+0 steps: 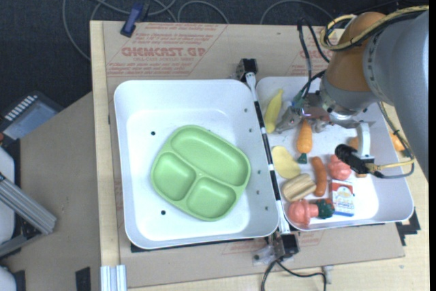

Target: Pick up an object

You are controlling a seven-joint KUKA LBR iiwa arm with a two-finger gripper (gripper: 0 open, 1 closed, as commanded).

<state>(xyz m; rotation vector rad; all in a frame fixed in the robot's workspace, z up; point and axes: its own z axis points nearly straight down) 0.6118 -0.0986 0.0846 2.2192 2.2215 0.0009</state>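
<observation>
The right bin [395,204] holds several toy foods. Among them are a yellow banana [273,109], an orange carrot [304,138], a pale yellow wedge [286,164], a bread roll [298,187], an orange sausage [319,174], a pink piece [340,170], a red fruit [300,212] and a small printed box [343,200]. My gripper [304,116] is low over the far part of this bin. It sits just above the carrot's top end and to the right of the banana. The wrist hides what lies beneath it.
A green three-compartment plate [199,172] lies in the left bin [136,105]. The divider rail [262,140] runs between the bins. A black cable and white bracket [362,146] hang from the arm over the right bin. The grey arm covers the bin's far right corner.
</observation>
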